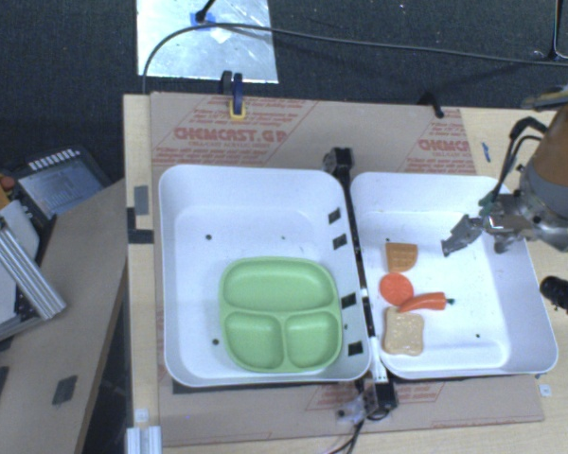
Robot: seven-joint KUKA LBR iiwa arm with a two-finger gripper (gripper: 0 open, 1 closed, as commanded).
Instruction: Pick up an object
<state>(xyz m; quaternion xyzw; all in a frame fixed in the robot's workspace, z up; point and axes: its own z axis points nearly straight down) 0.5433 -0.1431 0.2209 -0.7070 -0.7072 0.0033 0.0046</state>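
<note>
Figure. Approach stage of a pick. The gripper (469,233) hangs over the right bin (521,291), above its upper right part, with nothing between its fingers; how wide they stand cannot be told at this scale and angle. Four small food pieces lie near the right bin's left wall: a tan wedge (401,255), a round orange-red piece (396,288) just below it, a slim red-orange piece resembling a carrot or pepper (423,302) touching the round one's lower right, and a toast-like slice (404,333) lowest. All sit left of and below the gripper, apart from it. The left bin (185,253) holds a green three-compartment plate (280,312). A sound pick likely favours the tan wedge or the toast slice, each standing freer than the touching pair, with the fingers straddling its narrow dimension and descending vertically. The wrist and arm (560,173) are cut off at the frame's right edge, and the pieces' heights cannot be judged from above.
</note>
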